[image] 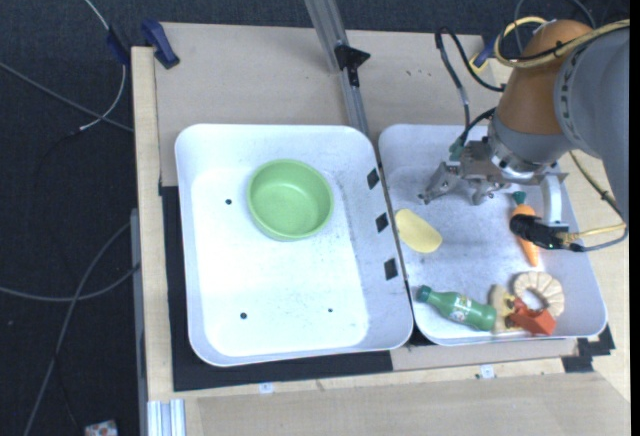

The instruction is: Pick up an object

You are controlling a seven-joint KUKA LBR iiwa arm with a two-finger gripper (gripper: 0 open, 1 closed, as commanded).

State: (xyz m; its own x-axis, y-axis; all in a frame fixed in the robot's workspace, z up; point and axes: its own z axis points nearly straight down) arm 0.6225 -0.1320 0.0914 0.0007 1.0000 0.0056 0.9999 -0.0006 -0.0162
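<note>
Looking down on the bench, the camera view shows two white bins side by side. The left bin holds a green bowl in its upper half. Taking that bowl as the reference: the right bin lies to its right, across the seam between the bins. A yellow piece lies just past that seam, slightly lower than the bowl. A green bottle lies on its side farther right and well below, near the right bin's front edge. Beside the bottle's far end sit a ring-shaped toy and a red piece, close together. An orange carrot-like object lies farther right still, roughly level with the yellow piece. The gripper hangs over the right bin, right of the bowl and a little higher, above and to the right of the yellow piece. Its fingers are spread apart, with nothing between them. The arm enters from the right.
</note>
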